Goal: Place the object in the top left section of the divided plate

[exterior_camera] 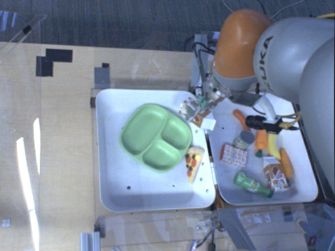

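camera view. the arm enters from the right and crosses above the right bin. its orange band sits above the far rim between the two bins. the wrist points down and toward the left. the gripper is over the far right corner of the left bin, close to the wall that divides the bins.

jaw state: i cannot tell whether the gripper is open or closed, because the tip is small and blurred here. a small printed packet is right at the tip. i cannot tell if it is gripped, touched or just lying below.

task items: the green divided plate lies in the middle of the left bin, turned at an angle. its top left section is the largest. the packet is just beyond the plate's upper right rim, outside every section. a white tag lies just beside the packet.

other items: a toy pizza slice lies against the plate's lower right edge. the right bin holds a carrot, a small can, a banana, a printed box, a green bottle and a small carton.
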Robot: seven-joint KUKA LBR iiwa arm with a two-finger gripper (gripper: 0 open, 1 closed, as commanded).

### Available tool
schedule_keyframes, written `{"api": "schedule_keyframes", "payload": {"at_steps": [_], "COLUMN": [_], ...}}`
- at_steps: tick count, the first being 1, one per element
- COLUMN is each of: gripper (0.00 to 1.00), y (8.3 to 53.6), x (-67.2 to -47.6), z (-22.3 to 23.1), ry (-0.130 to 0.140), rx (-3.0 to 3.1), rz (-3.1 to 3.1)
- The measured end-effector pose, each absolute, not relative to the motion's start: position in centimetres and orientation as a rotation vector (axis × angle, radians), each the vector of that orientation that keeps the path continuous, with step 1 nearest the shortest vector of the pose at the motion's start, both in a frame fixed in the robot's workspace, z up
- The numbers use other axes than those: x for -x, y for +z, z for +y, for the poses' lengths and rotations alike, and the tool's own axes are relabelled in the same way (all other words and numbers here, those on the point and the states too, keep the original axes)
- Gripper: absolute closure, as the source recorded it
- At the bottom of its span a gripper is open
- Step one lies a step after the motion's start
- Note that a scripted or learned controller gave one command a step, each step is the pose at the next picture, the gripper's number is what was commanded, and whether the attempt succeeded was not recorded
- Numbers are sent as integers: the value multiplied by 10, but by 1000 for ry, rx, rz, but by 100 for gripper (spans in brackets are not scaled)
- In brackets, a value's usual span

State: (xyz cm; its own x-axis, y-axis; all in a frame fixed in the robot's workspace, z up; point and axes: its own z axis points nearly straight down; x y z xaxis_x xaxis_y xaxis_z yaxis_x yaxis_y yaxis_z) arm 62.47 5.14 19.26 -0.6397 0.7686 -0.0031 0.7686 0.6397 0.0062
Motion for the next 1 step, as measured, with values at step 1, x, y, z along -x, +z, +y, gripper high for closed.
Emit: {"api": "schedule_keyframes", "payload": {"at_steps": [1], "gripper": [0], "y": [193], "x": [-625], "z": [51], "ry": [7], "rx": [-1332], "rz": [2839]}}
